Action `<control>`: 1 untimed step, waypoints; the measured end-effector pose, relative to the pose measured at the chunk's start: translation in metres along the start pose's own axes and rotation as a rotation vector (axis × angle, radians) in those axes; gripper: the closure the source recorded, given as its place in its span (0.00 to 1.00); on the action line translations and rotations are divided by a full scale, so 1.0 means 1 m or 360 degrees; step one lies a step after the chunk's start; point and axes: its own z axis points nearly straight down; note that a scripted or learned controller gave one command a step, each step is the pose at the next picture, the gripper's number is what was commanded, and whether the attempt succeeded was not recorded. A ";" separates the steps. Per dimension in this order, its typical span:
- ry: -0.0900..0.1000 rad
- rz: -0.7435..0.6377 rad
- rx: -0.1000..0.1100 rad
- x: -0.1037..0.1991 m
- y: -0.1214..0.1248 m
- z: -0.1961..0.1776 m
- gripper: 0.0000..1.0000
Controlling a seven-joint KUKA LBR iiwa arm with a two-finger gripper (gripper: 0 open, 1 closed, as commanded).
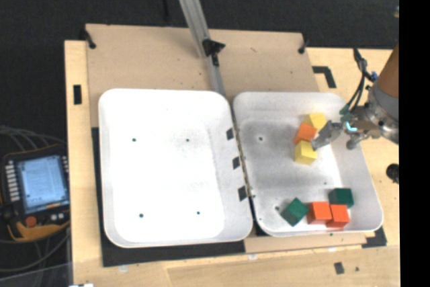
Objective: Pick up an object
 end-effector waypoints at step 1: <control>-0.0001 0.0000 -0.0007 0.000 0.001 -0.003 0.00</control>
